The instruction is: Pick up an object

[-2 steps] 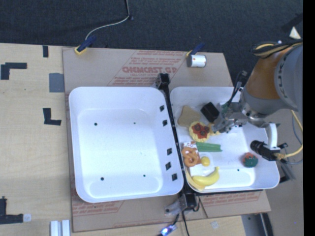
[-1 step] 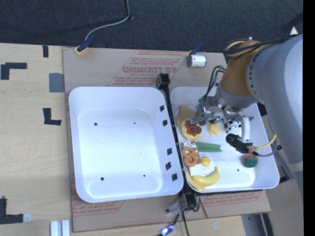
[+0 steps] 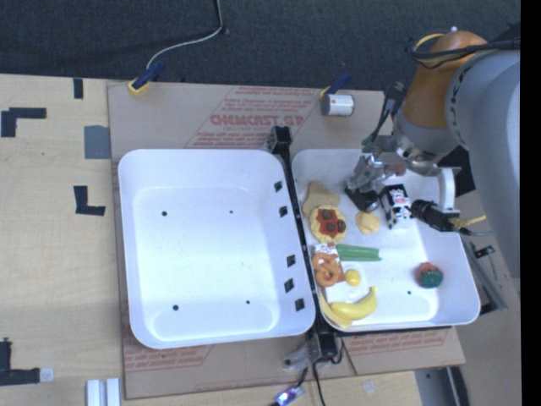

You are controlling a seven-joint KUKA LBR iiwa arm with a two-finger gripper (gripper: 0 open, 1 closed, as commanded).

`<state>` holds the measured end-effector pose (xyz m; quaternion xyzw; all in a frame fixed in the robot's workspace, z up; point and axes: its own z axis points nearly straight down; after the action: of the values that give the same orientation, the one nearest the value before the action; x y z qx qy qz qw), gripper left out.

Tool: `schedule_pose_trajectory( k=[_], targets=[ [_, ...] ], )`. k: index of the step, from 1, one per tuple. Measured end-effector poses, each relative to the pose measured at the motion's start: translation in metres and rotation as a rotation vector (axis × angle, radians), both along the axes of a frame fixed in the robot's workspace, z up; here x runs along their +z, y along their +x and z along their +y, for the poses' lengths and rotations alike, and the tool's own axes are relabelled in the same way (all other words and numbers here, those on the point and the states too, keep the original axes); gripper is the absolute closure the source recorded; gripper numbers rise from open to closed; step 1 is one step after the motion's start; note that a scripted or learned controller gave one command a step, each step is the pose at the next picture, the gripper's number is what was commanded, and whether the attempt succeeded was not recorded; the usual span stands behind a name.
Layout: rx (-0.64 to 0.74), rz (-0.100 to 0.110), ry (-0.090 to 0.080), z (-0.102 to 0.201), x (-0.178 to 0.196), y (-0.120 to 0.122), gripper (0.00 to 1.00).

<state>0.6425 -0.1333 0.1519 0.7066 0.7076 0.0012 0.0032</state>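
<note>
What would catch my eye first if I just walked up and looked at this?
Probably the big grey arm with its orange band reaching in from the right, its gripper hanging over the far end of the right bin. Next, the bright toy food clustered along that bin's left side: a pizza slice, a green bean and a banana. The left bin beside it is a plain white expanse.

Toys crowd the right bin's (image 3: 452, 311) left side; the banana (image 3: 355, 306) fronts them.
</note>
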Motion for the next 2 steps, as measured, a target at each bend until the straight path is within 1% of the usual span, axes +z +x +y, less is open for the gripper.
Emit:
schedule_pose_trajectory(
  k=[1, 2],
  targets=[
    [-0.008, 0.016, 0.003, -0.055, -0.067, -0.086, 1.00],
    [0.006, 0.004, 0.003, 0.008, -0.067, -0.028, 1.00]
  ],
)
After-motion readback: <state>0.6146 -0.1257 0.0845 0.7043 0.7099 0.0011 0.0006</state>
